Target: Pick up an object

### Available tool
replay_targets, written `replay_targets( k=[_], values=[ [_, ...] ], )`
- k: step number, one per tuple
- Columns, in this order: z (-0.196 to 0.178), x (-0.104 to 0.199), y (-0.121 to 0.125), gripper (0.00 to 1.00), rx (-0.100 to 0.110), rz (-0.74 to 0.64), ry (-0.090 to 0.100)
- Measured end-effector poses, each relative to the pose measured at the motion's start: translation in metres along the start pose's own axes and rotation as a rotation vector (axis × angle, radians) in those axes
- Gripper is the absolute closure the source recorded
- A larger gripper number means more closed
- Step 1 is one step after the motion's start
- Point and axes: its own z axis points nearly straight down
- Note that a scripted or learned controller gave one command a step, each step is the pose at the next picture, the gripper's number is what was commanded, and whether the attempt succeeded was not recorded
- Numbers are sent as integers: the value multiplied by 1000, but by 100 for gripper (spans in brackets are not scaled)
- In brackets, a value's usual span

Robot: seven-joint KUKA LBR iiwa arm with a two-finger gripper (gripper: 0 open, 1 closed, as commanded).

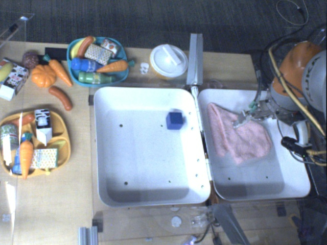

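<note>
A small blue cube (174,120) lies in the left white bin (127,182), near its upper right corner. A crumpled pink cloth (238,139) lies in the upper half of the right white bin (255,185). My gripper (244,118) reaches in from the right and is low over the cloth's upper right part, at or very near its surface. The grey arm with its orange band (299,60) rises behind it at the right edge. The cube is far to the gripper's left, across the wall between the bins.
Left of the bins stand a blue bowl (76,78) and a yellow plate (64,137), both holding toy food. A toy pumpkin (42,76), carrot and sausage (61,97) lie loose on the bench. A round white-lidded container (169,60) sits behind the bins. Cables hang at the right.
</note>
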Motion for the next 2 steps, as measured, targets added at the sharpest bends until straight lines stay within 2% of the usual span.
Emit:
replay_targets(
  k=[1,2],
  values=[
    [0,54,24,0,-1,-196,2],
    [-1,46,-53,0,0,-228,2]
  ],
)
